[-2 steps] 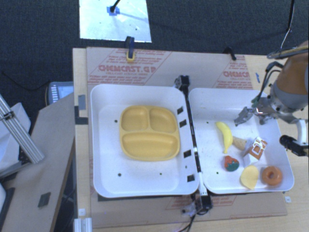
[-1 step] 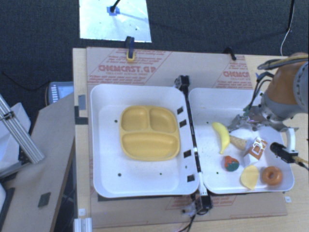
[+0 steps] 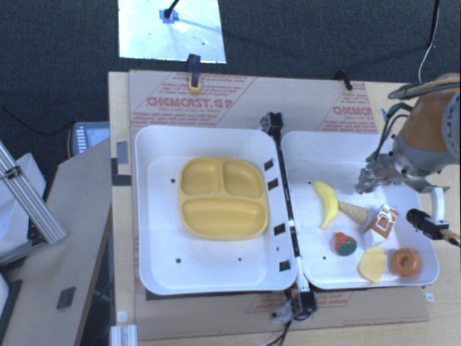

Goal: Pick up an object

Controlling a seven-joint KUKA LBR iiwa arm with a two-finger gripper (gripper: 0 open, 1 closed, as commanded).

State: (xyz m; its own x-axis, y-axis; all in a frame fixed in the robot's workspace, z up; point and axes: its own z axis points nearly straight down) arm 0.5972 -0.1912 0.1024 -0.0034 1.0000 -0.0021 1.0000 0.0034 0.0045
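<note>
Camera view: a smooth yellow three-compartment plate (image 3: pixel 222 197) is seen in the left bin (image 3: pixel 155 265). In the right bin (image 3: pixel 310 157), a curved banana (image 3: pixel 328 202), cone (image 3: pixel 353 210), carton (image 3: pixel 382 220), donut (image 3: pixel 405 262) and other toys are clustered low, with bare floor above. The gripper (image 3: pixel 365 182) is poised beside them; its grip cannot be told. "CHEMCAST" is printed on the backing board (image 3: pixel 238 96).

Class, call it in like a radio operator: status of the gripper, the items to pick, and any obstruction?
Gripper low over right bin, nothing seen between fingers. Banana and cone just below it, untouched. Yellow tray in left bin. Nothing blocking.
</note>
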